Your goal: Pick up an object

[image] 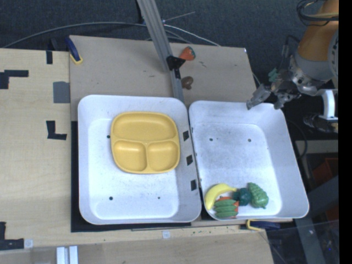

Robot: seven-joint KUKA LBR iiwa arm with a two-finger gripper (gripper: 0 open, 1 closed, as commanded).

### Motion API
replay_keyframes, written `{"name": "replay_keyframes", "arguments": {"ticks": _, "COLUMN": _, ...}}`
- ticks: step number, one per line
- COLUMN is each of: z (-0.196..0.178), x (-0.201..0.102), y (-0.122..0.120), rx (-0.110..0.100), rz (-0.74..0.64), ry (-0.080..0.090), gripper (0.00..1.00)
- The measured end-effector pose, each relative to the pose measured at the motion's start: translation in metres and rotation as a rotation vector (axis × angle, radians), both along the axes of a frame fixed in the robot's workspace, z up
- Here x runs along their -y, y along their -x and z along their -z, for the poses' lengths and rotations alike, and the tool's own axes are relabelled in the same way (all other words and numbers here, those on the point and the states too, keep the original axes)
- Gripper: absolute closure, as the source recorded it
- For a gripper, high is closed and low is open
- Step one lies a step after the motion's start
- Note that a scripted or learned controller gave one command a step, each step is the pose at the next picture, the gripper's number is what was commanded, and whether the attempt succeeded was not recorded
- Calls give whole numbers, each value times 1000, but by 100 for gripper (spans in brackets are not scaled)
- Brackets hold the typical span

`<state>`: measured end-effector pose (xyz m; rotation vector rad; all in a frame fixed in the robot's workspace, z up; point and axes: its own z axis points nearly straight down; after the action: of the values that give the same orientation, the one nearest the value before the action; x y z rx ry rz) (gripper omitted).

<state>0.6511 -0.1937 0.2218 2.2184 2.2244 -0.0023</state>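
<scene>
A yellow divided plate [146, 142] lies in the left bin [91, 164]. In the right bin [286, 147], at its near edge, lie several toy foods close together: a yellow banana [216, 192], a red and green piece [225, 207], a small blue-green piece [242, 196] and a green leafy piece [257, 195]. My gripper [266, 99] hangs over the far right corner of the right bin, well away from the toys, with its two dark fingers apart and nothing between them.
A grey pole [159, 32] slants across the bench behind the bins, with a black clamp and an orange piece [188, 53] near it. A blue and yellow clip [73, 50] sits at the far left of the board. Cables run behind.
</scene>
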Motion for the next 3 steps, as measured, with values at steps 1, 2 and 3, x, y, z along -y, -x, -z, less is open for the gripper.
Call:
{"name": "replay_keyframes", "arguments": {"ticks": 1, "z": 0, "x": 0, "y": 0, "rx": -1, "rz": 0, "ry": 1, "gripper": 0}}
{"name": "replay_keyframes", "arguments": {"ticks": 2, "z": 51, "x": -9, "y": 6, "rx": -5, "rz": 1, "ry": -1, "gripper": 0}}
{"name": "replay_keyframes", "arguments": {"ticks": 3, "z": 108, "x": -17, "y": 14, "rx": -6, "rz": 1, "ry": -2, "gripper": 0}}
